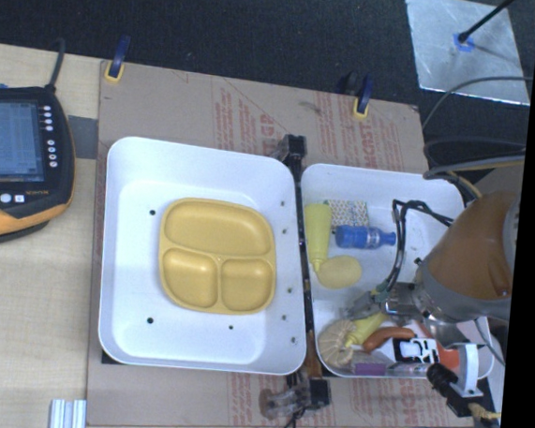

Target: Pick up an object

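Observation:
The right bin (381, 179) holds a jumble of objects. A pale yellow tube (317, 232) lies along its left wall, with a blue bottle (361, 236) and a speckled packet (347, 211) beside it. A yellow lemon-like lump (340, 271) sits below them. Near the front wall lie a tan round disc (332, 342), a banana-like piece (367, 329), a red-orange piece (393, 334) and a black-and-white tag (414, 350). The arm's orange band (476, 243) and grey wrist (449, 306) hang over the bin's right side, above this pile. The gripper itself is hidden under the wrist.
The left bin (128, 242) holds a yellow three-compartment tray (216, 254). A teach pendant (14, 160) lies on the bench at far left. Blue clamps (119, 56) (363, 93) hold the cardboard base. Black cables (408, 222) loop over the right bin.

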You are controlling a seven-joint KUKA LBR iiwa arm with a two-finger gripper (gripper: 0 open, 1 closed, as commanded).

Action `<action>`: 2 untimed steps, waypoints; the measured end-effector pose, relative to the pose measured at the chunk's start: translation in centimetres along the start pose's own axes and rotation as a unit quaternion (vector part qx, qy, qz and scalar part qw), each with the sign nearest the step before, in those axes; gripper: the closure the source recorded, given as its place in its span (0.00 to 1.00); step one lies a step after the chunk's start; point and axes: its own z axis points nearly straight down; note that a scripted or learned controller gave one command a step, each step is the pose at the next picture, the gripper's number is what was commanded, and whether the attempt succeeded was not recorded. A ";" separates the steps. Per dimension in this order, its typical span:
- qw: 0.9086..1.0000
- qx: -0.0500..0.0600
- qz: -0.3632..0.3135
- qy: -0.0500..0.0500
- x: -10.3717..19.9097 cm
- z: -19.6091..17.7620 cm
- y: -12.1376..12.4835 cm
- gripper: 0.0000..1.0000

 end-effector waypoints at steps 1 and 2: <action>1.000 0.000 0.001 0.000 2.5 -3.0 6.6 0.00; 1.000 0.001 0.000 0.000 2.3 0.0 1.7 0.00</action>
